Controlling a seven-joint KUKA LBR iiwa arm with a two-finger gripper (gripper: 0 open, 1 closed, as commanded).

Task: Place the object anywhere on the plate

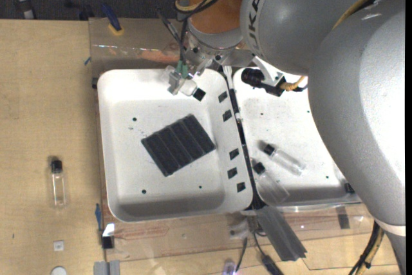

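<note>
The plate [178, 143] had nothing on it yet. The gripper [183, 82] hung near it; holding something or not, I could not tell.

A single fixed camera looks down at a slant on the surface [38, 106] from above. It frames both white bins: the left bin [122, 203] entirely, the right bin [309, 187] partly covered by the arm [335, 22], which enters from the right, close to the lens, looming large above the hand [183, 82].
</note>
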